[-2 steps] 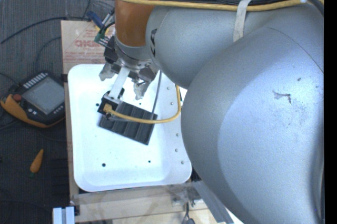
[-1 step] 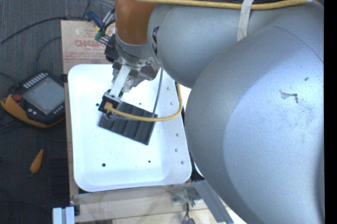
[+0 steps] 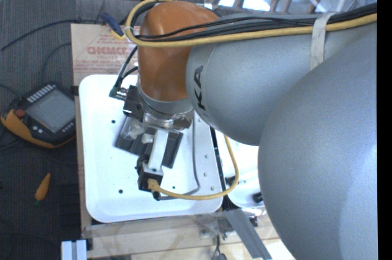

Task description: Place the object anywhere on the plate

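My gripper (image 3: 142,137) hangs low over the middle of the left white bin (image 3: 101,155), pointing down at its floor. The orange band and the thick grey arm sit right above it and cover the bin's far and right parts. Whatever lies directly under the gripper is hidden by the wrist. I see nothing held in it from this angle.
A strip of the right bin (image 3: 245,158) shows under the arm, with a small dark thing (image 3: 258,197) near its front. Cardboard (image 3: 98,51) lies behind the left bin. A teach pendant (image 3: 46,115) and an orange tool (image 3: 41,186) lie on the floor at the left.
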Available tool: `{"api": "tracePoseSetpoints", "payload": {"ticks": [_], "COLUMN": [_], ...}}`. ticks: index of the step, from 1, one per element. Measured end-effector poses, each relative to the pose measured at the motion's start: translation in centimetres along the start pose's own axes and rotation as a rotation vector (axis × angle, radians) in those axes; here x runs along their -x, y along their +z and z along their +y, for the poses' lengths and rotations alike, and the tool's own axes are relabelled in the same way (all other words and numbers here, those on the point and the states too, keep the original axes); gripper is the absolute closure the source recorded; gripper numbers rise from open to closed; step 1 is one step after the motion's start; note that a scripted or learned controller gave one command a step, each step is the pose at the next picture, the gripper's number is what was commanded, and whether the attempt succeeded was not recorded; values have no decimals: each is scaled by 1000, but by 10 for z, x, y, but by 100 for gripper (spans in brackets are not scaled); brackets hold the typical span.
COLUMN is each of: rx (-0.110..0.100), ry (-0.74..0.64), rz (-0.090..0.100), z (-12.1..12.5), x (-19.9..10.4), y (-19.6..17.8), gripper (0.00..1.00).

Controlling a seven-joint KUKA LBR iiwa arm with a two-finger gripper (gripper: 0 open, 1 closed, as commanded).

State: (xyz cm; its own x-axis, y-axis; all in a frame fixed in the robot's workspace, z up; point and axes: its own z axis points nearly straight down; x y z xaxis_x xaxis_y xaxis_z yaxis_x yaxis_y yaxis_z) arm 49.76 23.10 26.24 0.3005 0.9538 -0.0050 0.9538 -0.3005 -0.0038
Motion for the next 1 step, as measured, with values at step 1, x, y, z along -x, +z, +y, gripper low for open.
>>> {"api": "tracePoseSetpoints", "payload": {"ticks": [1], "rx": [-2], "ry": [-237], "rz": [1], "z": [-15], "x": [2], "y": [45], "gripper": [100]}}
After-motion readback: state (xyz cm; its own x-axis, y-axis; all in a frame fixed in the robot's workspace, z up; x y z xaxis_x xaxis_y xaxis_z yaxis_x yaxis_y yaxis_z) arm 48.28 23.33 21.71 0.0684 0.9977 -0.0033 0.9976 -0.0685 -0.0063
